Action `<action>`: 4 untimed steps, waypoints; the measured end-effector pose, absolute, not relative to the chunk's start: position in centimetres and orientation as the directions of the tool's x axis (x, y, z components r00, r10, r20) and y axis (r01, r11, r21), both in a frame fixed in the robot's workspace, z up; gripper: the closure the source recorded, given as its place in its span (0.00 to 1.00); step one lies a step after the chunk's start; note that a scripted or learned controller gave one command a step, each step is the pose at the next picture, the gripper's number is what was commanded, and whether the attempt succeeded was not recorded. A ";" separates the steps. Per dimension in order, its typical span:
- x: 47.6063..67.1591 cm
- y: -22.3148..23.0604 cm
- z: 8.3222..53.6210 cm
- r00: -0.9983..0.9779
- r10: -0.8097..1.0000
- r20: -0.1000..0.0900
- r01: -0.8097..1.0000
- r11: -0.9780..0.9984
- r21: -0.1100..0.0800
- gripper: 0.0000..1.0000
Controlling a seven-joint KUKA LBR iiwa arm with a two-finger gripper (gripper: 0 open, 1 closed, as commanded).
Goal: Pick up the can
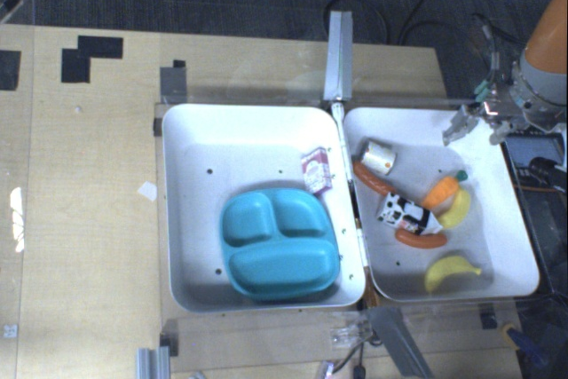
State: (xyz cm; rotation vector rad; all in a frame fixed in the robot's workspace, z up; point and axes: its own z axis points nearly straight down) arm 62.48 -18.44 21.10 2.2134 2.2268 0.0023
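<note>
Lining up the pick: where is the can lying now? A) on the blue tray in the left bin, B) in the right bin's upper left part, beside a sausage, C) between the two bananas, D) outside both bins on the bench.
B: the can lies on its side in the right bin, just above a sausage.

can [380, 156] — perhaps touching sausage [374, 179] — right bin [525, 255]
</note>
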 end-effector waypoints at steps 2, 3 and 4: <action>58.2 -17.6 9.9 0.351 0.936 0.003 0.936 -0.351 0.001 1.00; 65.2 -16.8 22.6 0.428 0.904 0.000 0.904 -0.428 0.004 1.00; 67.0 -14.8 34.4 0.432 0.902 0.000 0.902 -0.432 0.005 1.00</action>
